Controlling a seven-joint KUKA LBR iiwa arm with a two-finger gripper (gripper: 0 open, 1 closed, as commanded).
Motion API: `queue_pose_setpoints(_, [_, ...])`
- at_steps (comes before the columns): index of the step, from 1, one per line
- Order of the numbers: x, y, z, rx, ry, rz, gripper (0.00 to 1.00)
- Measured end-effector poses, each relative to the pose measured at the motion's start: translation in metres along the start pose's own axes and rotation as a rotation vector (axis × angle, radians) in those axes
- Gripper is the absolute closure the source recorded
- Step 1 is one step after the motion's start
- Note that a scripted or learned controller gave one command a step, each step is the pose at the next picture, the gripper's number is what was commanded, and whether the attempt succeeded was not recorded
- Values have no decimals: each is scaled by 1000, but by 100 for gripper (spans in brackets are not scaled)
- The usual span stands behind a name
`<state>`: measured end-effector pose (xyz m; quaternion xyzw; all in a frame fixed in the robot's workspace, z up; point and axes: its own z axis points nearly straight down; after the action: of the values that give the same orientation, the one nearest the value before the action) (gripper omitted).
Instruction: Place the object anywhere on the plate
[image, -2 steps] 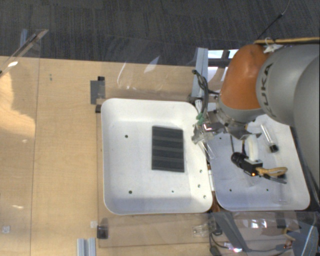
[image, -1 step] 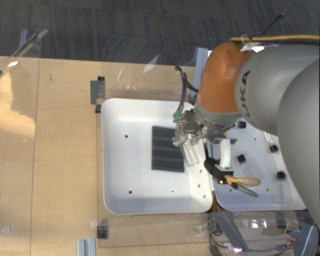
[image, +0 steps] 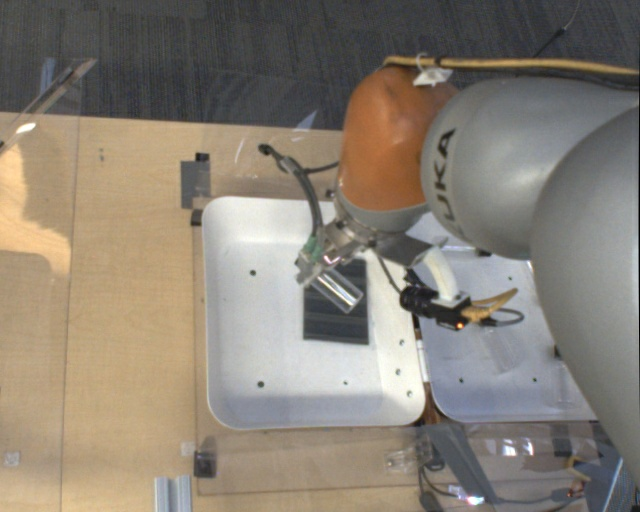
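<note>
Your wooden worktop (image: 110, 300) carries two shallow white bins side by side. In the left bin (image: 250, 370) lies a dark square plate (image: 335, 322), flat near the bin's right wall. The end effector (image: 325, 258) hangs over the plate's far edge, with a shiny metallic object (image: 338, 288) just below its tip, slanting across the plate's far half. You cannot tell whether the end effector is pinching it or has let go.

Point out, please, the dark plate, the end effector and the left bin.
dark plate (image: 335, 320): camera view, bare lower part.
end effector (image: 330, 268): camera view, at its tip.
left bin (image: 250, 340): camera view, bare floor.
</note>
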<state>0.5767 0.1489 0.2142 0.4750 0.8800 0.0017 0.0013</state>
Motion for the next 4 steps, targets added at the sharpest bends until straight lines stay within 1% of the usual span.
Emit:
queue_pose_setpoints(1, [20, 61, -66, -2, -1, 369, 100])
queue_pose_setpoints(2, [23, 97, 20, 4, -1, 473, 100])
queue_pose_setpoints(3, [23, 97, 19, 3, -1, 473, 0])
queue_pose_setpoints(4, [14, 120, 1, 0, 0, 923, 0])
